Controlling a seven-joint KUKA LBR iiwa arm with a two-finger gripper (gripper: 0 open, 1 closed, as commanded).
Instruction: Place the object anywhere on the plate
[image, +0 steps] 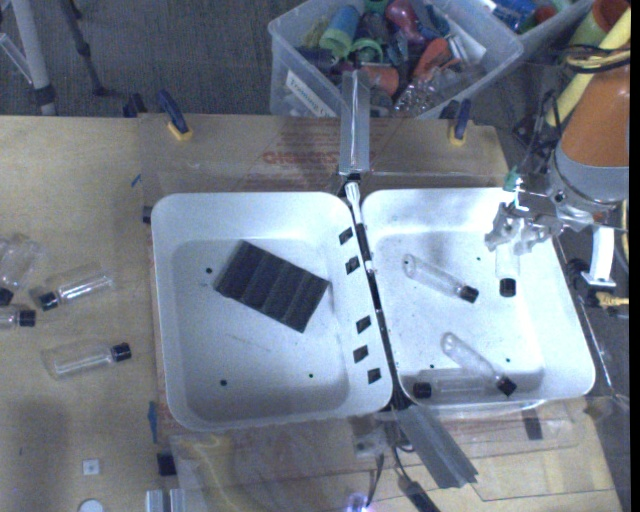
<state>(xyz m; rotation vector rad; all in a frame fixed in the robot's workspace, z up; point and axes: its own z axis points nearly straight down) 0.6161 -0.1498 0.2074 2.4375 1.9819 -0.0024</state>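
Note:
A dark ribbed plate (272, 285) lies flat and slightly askew in the left bin (180, 380). My gripper (508, 243) hangs over the upper right part of the right bin (560, 375), far to the right of the plate. It is shut on a clear vial (505, 268), which hangs upright with its black cap pointing down. Three more clear vials lie on the right bin's floor: one (438, 277) in the middle and two (478, 363) (452, 386) near the front wall.
A central divider with black clips (358, 290) separates the bins. Several loose vials (75, 288) lie on the wooden bench at left. A clear tub of coloured items (400, 45) stands behind the bins.

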